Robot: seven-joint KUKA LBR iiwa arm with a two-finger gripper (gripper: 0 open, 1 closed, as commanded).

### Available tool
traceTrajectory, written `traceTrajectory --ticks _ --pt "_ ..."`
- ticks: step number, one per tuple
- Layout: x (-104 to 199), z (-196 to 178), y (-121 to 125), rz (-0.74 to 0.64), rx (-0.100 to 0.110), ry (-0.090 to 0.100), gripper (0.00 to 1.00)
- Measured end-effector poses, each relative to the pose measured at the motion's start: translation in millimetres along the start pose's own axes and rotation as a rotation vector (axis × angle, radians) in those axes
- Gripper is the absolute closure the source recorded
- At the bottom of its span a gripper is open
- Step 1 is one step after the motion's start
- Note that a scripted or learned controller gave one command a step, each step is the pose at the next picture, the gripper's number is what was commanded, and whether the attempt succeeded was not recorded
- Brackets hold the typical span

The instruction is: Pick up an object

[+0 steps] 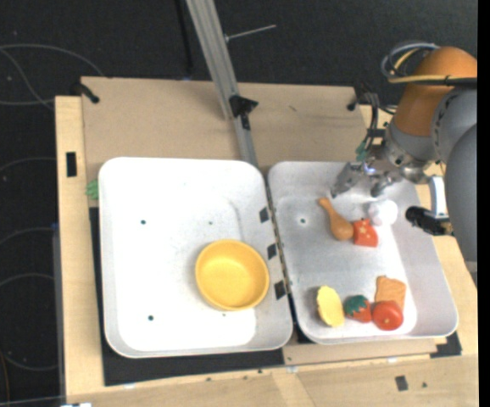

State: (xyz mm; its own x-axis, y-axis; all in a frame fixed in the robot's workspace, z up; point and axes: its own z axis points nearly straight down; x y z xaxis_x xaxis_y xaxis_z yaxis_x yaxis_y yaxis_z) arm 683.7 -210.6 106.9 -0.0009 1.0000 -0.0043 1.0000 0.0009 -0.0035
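- The round yellow plastic bowl (231,274) sat well left of the drumstick, in the left white bin (126,185).
- The tan toy drumstick (336,218), smooth and tapered, lay in the right white bin (304,181), touching a small red toy (364,234).
- The gripper (365,179) hovered just above-right of the drumstick, jaws seemingly parted, holding nothing; I judged it approaching, needing descent next.

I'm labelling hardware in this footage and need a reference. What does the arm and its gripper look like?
The arm is grey, with rounded, bulky links and a glossy orange band above the wrist. A thin looped cable arcs beside the orange section. The gripper is a small, dark metallic assembly with slender silver-grey parts, too small to make out markings.
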Motion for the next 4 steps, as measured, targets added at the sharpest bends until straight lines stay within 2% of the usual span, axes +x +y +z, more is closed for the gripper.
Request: traceTrajectory --ticks 1,3,4 --pt "-2 -16 2 -0.004 -0.008 -0.007 1.0" --pt "-3 -138 4 -0.003 -0.012 0.003 1.0" --pt "-4 -177 4 -0.004 -0.006 0.003 1.0"
